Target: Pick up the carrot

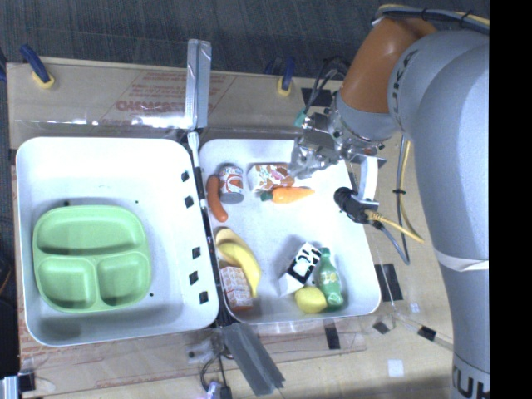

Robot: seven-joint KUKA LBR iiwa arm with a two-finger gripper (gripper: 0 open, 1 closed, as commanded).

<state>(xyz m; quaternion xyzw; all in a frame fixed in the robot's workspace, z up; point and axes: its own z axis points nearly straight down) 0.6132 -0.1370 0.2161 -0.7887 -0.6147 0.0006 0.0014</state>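
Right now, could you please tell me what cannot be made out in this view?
- Gripper: its open-or-shut state, blurred and masked by the wrist above it.
- Carrot: whether anything touches it, too small to tell.
- Packet behind the carrot: print unreadable.
- Arm: cut off by the right edge.

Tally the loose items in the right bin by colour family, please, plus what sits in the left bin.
Orange/red: 2, carrot, sausage
Yellow: 2, banana, lemon
Green: 2, bottle, divided tray in the left bin
Printed packs/cans: 4
Total: 10
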